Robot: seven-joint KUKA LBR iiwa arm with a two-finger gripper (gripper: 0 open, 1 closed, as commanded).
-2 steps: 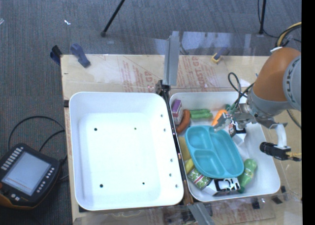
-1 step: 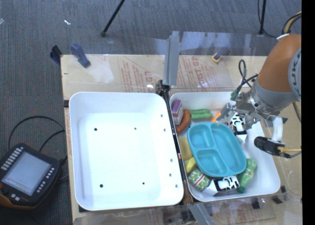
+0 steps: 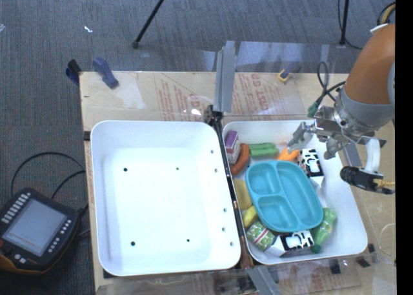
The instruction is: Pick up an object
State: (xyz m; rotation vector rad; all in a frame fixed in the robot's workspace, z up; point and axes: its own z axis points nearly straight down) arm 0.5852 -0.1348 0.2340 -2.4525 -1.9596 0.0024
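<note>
While the grey arm (image 3: 374, 74) with its orange band reaches in from the right, its jaws (image 3: 316, 139) hang over the far right part of the right bin (image 3: 358, 223), above the clutter there. The two fingers stand spread apart, released, with nothing between them.

The right bin holds all the things to be picked. A blue divided tray (image 3: 282, 195) lies tilted across its middle, resting on other items. Along the far wall lie a green object (image 3: 263, 150) and, just beside it, a small orange piece (image 3: 288, 154) right under the fingers. A reddish sausage-shaped item (image 3: 241, 158) lies near the bin's left wall, with a small purple and white packet (image 3: 231, 139) behind it. A black and white patterned item (image 3: 312, 162) sits beside the tray's far right corner, and another like it (image 3: 296, 241) peeks out under the tray's near edge. A yellow thing (image 3: 244, 198) shows at the tray's left, a green speckled one (image 3: 259, 234) at its near left, and a green bottle-like thing (image 3: 322, 228) at its near right.

The left bin (image 3: 103, 158) lies on the table (image 3: 148, 97) beside it. A teach pendant (image 3: 35, 229) sits on the floor at left.
</note>
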